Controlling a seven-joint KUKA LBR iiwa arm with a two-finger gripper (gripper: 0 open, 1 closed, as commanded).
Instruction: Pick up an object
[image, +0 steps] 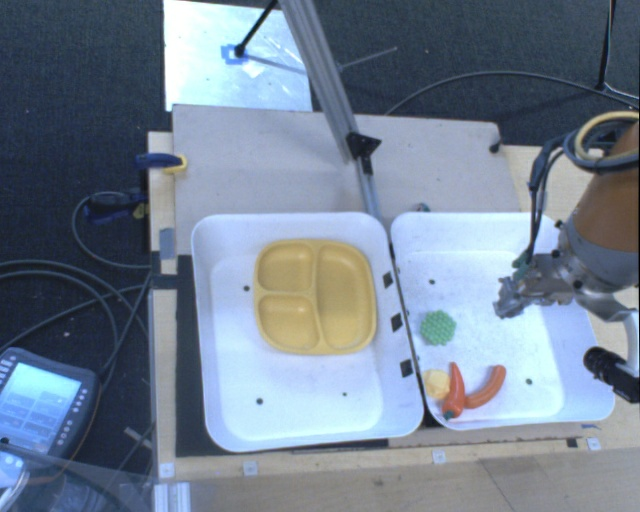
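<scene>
- Fingers (508, 303) of the grey arm hang at the right of the frame, over the right-hand bin (470, 228), pointing left and a little down; whether they are spread or closed I cannot tell, since they read as one dark blurred lump, and nothing can be made out between them.
- Green round object (438, 327) is the nearest candidate: it lies to the lower left of the fingers, apart from them, on the bin floor close to the divide between the two bins. It looks round and knobbly, so it offers no long axis to line up with.
- Lower still, toward the bottom edge of that bin, sits a cluster: a red-orange carrot-like piece (455, 389) lying nearly upright in the frame, an orange curved piece (486, 386) stretched to its right along a rising diagonal, and a small yellow object (436, 383) touching the carrot-like piece on its left.
- Judged from this, the coming move turns on a shift left and down the frame, then a descent; the green object needs the shorter travel, the cluster a longer one and some care over finger alignment across each long axis.
- Left-hand bin (222, 400) carries a yellow divided plate (314, 296), well apart from the fingers.
- Both bins rest on the worktop (260, 150).
</scene>
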